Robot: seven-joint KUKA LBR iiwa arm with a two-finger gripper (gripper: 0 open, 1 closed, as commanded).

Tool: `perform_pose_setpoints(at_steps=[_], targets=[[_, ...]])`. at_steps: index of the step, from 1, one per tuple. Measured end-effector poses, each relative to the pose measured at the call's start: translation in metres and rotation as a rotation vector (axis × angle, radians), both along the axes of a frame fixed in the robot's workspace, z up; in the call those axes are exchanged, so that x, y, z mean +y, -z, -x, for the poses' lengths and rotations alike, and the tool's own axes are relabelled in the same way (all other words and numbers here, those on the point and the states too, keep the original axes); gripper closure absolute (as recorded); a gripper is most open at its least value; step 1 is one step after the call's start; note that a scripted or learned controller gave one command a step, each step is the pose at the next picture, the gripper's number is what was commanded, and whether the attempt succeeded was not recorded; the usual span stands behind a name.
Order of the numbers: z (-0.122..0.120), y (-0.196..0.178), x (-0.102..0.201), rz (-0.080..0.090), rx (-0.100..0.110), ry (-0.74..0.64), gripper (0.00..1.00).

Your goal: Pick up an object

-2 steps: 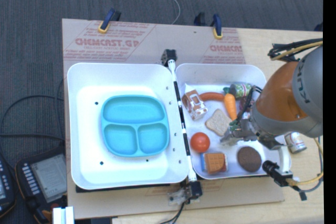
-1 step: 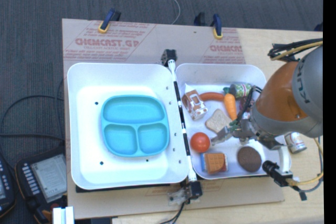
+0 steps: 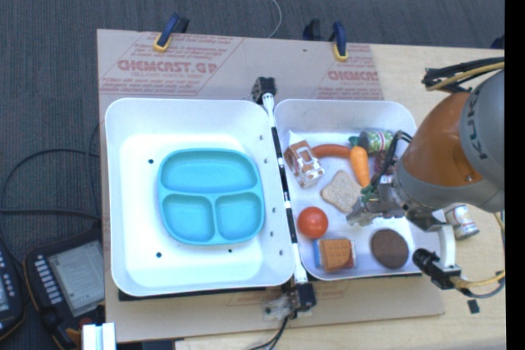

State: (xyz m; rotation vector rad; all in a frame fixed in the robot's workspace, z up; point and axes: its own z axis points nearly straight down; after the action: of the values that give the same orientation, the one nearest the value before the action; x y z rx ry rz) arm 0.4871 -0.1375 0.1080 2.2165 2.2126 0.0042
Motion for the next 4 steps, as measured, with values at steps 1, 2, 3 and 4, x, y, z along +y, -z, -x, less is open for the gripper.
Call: perform_pose_setpoints(at_steps=[1,2,3,4], targets=[[0.0,0.0,0.0,0.0,0.0,0.0,0.0],[0.0,-0.009,0.0,0.0,0.0,0.0,1.0],[0.0,-0.009,0.0,0.0,0.0,0.0,0.0],[-0.001,-0.019,0.0,0.0,0.0,0.0,1.0]])
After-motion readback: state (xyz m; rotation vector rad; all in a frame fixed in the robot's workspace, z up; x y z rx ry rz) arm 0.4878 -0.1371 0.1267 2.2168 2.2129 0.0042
